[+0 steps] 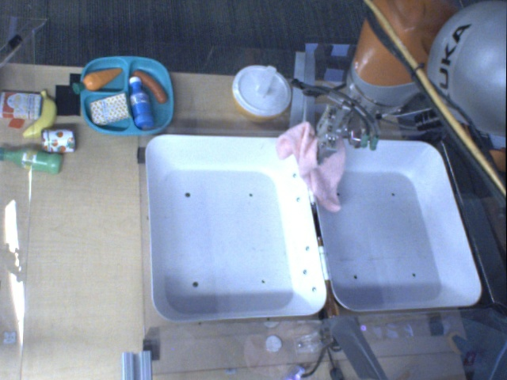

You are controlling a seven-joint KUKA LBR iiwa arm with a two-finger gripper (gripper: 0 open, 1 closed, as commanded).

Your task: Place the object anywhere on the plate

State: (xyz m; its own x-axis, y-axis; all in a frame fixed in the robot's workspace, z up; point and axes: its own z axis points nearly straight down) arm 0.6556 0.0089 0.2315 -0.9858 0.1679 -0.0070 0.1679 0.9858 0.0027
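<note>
One pink cloth (pixel 315 165) at pincer (pixel 333 137).

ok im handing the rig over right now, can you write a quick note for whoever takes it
Tool: over the far left corner of the right bin; a pink cloth hangs from it, so it looks to be gripped, though the fingertips are hidden by the fabric.
Cloth: lifted and draped over the seam between the two bins, its lower end dangling into the right one.
Plate: the sectioned blue plate sits on the bench beyond the left bin, already carrying toy food and a small bottle.
Done: the cloth is picked up.
Left: carry it over the left bin to the plate and release it there.
</note>
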